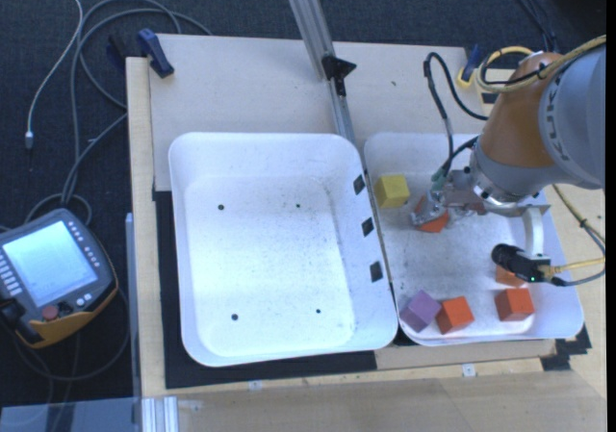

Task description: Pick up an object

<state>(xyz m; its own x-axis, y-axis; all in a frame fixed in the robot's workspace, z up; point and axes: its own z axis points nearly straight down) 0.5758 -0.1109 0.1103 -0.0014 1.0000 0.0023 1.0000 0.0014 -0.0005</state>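
The pincer is sitting low in the right bin, right on top of a small orange block, and honestly I can't tell whether it's got the block or is just parked over it, since the wrist is covering most of the contact.

That block is poking out just under the pincer tip, resting on the bin floor. It's looking like a little wooden or foam cube, so I'm guessing light, stiff, not fragile, maybe a bit slick on painted faces. I'd be taking it across two flat opposite sides, near the middle, so it isn't twisting out.

Working outward from the pincer: a yellow block is lying just beside it, toward the divider. Further toward the near rim, a purple block and an orange cube are sitting touching or nearly so, and another orange cube is lying apart from them. The left bin is well off to the far side.
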